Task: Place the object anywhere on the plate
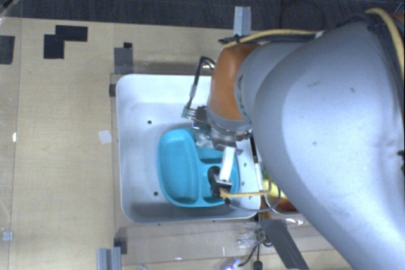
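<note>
A blue plate (180, 167) with a divided shape lies in the left white bin (139, 129), toward its front right. My gripper (204, 135) hangs over the plate's right part, below the orange band of the arm. The wrist hides the space under it, so I cannot make out anything held there. A small patch of yellow and orange (281, 194) peeks out from under the arm at the right; most of it is covered and I cannot tell what it is.
The big grey arm (316, 136) covers the right bin and the right side of the view. Pale wooden bench (57, 155) lies to the left of the bin, with black marks at its far left.
</note>
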You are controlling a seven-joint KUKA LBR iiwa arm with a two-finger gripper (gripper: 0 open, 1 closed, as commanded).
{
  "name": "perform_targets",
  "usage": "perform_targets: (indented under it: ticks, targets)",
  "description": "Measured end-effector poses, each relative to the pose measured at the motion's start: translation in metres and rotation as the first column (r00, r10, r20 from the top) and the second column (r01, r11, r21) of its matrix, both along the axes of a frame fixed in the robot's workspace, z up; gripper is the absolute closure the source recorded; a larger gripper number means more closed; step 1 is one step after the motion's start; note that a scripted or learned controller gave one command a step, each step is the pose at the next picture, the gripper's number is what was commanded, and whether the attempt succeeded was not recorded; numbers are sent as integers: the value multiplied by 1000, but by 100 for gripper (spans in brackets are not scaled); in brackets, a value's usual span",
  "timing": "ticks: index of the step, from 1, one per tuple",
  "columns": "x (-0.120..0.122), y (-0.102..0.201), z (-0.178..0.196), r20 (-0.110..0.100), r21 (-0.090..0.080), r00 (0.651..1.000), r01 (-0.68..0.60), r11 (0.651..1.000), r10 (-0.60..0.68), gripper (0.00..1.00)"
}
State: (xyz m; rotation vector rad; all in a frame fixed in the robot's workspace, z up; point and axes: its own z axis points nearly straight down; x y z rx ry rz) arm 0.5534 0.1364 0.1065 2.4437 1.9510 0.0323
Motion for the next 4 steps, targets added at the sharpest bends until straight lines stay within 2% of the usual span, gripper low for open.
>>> perform_targets:
  ticks: [1, 2, 3, 4]
  targets:
    - [62, -55, 80, -20, -3, 949, -316, 949, 316, 100]
    - [22, 92, 55, -22, -1, 955, -296, 955, 296, 100]
    - [-50, 84, 64, -25, 0, 994, -108, 994, 108, 100]
    - [-21, 66, -12, -7, 6, 988, -155, 988, 155, 100]
